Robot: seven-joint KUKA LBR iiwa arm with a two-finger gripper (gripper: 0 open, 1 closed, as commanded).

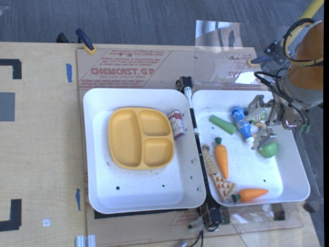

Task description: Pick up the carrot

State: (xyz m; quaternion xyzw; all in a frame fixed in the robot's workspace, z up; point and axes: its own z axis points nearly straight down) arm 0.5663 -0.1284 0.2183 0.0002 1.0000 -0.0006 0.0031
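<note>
Two carrots lie in the right bin (293, 181). One carrot (221, 159) points its green top toward the back, near the bin's left side. The other carrot (252, 194) lies sideways along the front wall. My gripper (260, 122) hangs over the back right of this bin, open, its fingers (255, 107) spread with nothing between them. It is to the right of and behind the first carrot, well apart from it. A blue bottle (241, 122) lies just left of the fingers and a round green fruit (268, 149) just in front of them.
A green stick (222, 124) lies behind the first carrot, and a waffle cone toy (216, 176) lies along the bin's left wall. The left bin (97, 189) holds a yellow divided plate (141, 137) and a small can (176, 123). Cables hang at the arm's wrist (295, 86).
</note>
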